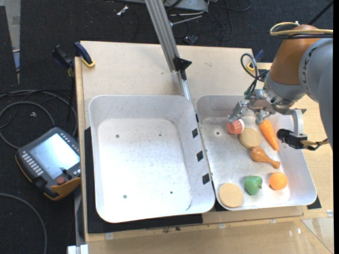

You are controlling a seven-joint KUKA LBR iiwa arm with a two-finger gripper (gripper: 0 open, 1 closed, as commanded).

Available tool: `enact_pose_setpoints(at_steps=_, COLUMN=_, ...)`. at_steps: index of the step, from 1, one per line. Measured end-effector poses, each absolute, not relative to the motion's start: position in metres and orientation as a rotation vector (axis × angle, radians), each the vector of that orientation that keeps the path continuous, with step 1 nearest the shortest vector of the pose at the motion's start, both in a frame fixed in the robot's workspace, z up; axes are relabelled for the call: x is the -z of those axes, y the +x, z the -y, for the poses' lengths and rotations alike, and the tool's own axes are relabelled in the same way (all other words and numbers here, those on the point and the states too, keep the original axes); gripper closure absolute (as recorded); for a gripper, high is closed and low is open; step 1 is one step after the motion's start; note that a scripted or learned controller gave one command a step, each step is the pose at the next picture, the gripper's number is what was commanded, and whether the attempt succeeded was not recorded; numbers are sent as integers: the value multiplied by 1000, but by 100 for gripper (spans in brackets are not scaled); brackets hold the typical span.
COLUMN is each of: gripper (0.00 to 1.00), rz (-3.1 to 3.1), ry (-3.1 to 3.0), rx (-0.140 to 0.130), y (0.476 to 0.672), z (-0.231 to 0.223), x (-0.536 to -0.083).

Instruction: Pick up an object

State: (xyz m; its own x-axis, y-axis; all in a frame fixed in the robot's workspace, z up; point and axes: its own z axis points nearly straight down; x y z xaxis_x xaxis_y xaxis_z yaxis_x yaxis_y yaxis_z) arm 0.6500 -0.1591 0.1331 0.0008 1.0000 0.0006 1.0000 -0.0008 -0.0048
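- Left bin point(106, 112): nothing in it bears on the grasp; every candidate object lies in the right bin point(212, 107).
- Cookie point(231, 194): a flat tan disc at the near edge of the right bin, untouched.
- Red piece point(235, 126): a small red-and-white item in the upper middle of the right bin, directly under the gripper point(249, 109). This looks like the target. It is stubby, with no clear long axis; its pale end seems to face toward the right.
- Gripper: it hangs just above the red piece, near the bin's far wall. One finger slants down toward the piece, but I cannot tell how the jaws stand, nor whether anything sits between them.
- Potato point(250, 138): a pale oval just beside the red piece, long axis roughly left to right.
- Pepper point(253, 184): green, near the front, well apart from the gripper.
- Drumstick point(264, 156): long axis runs from upper left to lower right, thin end pointing lower right.
- Carrot point(268, 133): long axis steep, tip pointing down and right, top close under the wrist.
- Orange point(278, 181): round, near the right wall.
- Progress, as a judgement: the approach looks made, but no lift is evident; closing, gripping and raising all remain.
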Motion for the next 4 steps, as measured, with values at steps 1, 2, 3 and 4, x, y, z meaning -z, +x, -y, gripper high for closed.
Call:
enact_pose_setpoints(at_steps=1, gripper=100, rz=2223, ry=-2224, rx=2, y=652, z=160, x=-147)
enact_pose_setpoints(at_steps=2, gripper=100, rz=2224, ry=-2227, rx=5, y=645, z=160, x=-194)
enact_pose_setpoints(at_steps=3, gripper=100, rz=2229, ry=-2225, rx=6, y=649, z=166, x=-257)
enact_pose_setpoints(at_steps=4, gripper=100, rz=2226, ry=-2222, rx=3, y=650, z=166, x=-269)
